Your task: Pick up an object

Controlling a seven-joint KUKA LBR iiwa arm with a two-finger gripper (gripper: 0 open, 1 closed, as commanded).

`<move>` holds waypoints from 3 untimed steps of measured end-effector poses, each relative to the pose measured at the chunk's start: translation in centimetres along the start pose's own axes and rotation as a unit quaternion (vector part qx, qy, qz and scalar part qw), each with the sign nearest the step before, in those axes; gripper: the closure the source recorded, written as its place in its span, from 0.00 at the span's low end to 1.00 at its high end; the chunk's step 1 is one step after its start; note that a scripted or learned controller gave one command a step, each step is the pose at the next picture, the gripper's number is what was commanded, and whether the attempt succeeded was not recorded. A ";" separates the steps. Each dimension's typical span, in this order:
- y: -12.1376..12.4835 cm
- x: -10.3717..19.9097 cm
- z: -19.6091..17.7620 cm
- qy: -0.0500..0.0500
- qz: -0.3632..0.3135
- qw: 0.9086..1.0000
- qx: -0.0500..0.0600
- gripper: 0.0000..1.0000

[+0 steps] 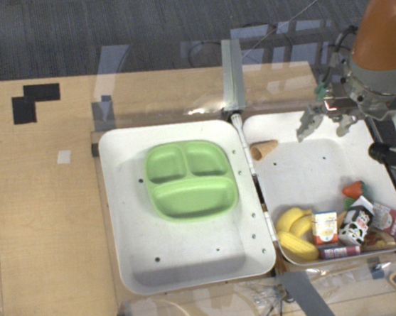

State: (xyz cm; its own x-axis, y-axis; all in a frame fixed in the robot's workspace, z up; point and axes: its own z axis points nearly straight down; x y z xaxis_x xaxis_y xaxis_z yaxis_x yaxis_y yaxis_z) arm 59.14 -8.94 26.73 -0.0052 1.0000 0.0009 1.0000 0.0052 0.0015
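Hovering over the right bin (379, 149) with fingers spread and holding nothing, the gripper (326, 122) is hanging well apart from the bananas (297, 233) below

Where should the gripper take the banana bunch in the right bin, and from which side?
Probably from above, fingers across the upper banana's curved body. The bananas sit against the right bin's left wall and bottom rim, with the small carton close on their right, so side approaches look crowded. The gripper is open near the bin's top edge.
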 end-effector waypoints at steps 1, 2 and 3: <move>7.1 3.3 8.2 0.000 -0.057 0.998 -0.001 0.00; 6.4 -0.4 15.6 -0.007 -0.070 0.997 -0.016 0.00; 1.7 -1.5 17.7 -0.002 -0.093 0.996 -0.006 0.00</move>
State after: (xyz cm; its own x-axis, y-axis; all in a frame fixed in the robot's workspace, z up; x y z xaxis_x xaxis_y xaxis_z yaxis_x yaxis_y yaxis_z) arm 60.87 -10.37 9.06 -0.1912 0.9815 -0.0040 0.9815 0.1912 0.0129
